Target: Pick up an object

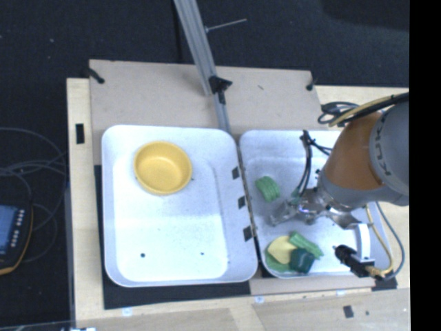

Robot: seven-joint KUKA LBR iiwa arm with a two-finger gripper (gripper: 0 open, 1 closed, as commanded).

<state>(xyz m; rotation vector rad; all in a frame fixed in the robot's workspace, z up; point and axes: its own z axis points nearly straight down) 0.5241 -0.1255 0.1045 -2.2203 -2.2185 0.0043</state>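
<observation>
One fixed overhead camera looks down aslant on both bins (172, 205)

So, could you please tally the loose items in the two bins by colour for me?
Yellow: 2, the yellow bowl in the left bin and a yellow piece in the right bin.
Green: 3, a light green block, a green strip and a dark green block, all in the right bin.
Total: 5

A tan tabletop (158, 92) carries two white bins (172, 254), with a metal pole (196, 36) slanting overhead and a handheld screen (12, 233) off left.
</observation>
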